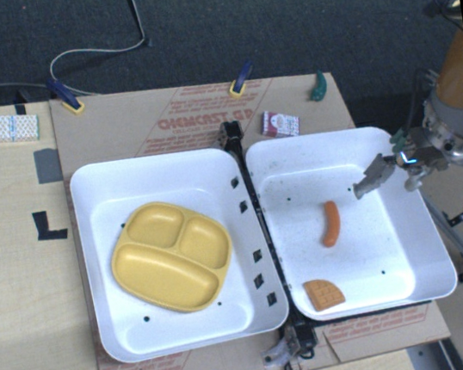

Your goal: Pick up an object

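Note:
An orange-red sausage (331, 223) lies in the middle of the right bin (421, 280). A tan waffle-like square (324, 294) rests near that bin's front left corner. In the left bin (115, 329) sits a yellow divided plate (171, 255). My gripper (385, 188) hangs over the right bin's right side, above and to the right of the sausage and apart from it. It is open, with nothing between its fingers.
Both bins sit on a cardboard sheet (194, 116). A small red and white packet (279, 123) and a green clip (318, 85) lie behind the right bin. Yellow-blue clamps (68, 99) hold the cardboard's back edge.

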